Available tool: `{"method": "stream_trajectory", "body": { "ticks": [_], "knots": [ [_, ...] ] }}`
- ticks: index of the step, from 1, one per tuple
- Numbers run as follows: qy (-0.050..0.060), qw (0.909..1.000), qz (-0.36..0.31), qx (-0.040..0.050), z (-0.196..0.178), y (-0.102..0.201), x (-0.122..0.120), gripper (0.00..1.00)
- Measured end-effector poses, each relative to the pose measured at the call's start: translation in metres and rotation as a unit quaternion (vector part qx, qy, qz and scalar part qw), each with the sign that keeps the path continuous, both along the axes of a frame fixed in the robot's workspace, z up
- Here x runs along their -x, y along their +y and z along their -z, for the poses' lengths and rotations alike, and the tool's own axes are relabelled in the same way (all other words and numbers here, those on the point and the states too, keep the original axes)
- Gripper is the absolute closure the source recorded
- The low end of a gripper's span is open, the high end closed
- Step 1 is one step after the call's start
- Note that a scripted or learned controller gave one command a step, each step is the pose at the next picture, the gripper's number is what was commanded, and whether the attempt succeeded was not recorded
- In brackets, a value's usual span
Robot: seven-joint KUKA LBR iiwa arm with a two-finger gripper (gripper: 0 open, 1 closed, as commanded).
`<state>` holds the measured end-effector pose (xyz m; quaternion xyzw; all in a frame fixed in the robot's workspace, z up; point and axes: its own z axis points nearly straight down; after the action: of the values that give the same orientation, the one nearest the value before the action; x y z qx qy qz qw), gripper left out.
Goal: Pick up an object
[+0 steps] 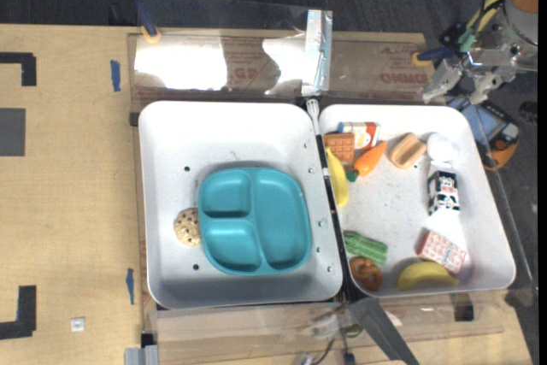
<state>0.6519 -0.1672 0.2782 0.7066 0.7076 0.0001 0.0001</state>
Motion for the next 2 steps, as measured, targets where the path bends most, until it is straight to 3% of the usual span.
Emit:
{"method": "stream_trajectory", "body": {
  "ticks": [1,2],
  "knots": [
    [0.005,0.9998,0.018,-0.0002,0.114,-0.055,0.052,0.00],
    [-0.003,0.9978,-0.067,-0.0052,0.182,-0.044,0.084,0.00]
  ]
}}
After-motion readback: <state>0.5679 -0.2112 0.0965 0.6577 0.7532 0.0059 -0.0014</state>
